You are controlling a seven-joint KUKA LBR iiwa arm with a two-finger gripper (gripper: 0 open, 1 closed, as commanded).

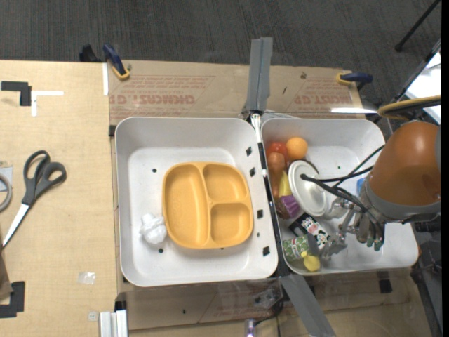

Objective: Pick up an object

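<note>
Scissors (36, 181) lie on the wooden bench (63, 251), left of the bins.

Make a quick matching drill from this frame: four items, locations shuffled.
Items:
1. yellow divided plate
2. scissors
3. orange ball
4. crumpled white wad

Locations:
A. bench surface, left of both bins
B. right bin, near its far edge
C. middle of the left bin
D. left bin, against the plate's lower-left edge

Pairs: 1-C, 2-A, 3-B, 4-D
</note>
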